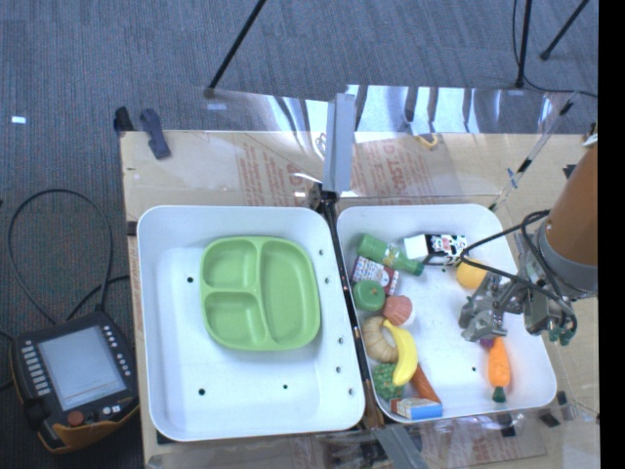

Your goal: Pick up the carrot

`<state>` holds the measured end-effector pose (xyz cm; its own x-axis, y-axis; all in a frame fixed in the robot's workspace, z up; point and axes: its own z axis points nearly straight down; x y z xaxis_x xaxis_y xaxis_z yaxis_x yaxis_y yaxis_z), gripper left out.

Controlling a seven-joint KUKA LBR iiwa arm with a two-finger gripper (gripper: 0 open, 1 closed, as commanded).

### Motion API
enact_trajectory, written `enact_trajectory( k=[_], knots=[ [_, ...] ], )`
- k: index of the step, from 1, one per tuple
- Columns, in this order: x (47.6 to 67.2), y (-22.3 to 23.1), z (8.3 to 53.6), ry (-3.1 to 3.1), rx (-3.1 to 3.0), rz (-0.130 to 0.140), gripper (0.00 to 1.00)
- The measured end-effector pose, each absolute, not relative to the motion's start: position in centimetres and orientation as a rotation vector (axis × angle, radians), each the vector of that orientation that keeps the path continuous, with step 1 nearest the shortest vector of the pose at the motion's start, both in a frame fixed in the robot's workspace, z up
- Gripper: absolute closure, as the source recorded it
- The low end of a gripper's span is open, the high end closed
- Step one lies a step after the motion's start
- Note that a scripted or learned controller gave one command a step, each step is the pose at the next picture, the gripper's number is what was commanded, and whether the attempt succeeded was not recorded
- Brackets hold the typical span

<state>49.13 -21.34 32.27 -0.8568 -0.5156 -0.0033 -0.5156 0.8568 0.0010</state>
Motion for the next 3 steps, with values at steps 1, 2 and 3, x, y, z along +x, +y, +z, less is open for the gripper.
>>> enact_trajectory(
  k=[1, 2, 3],
  knots=[
    [47.7, -12.5, 24.7, 3.118, 0.398, 0.002, 0.0],
    [47.7, -12.5, 24.7, 3.118, 0.398, 0.002, 0.0],
    [48.3, -15.9, 8.7, 3.084, 0.606, 0.001, 0.0]
  ],
)
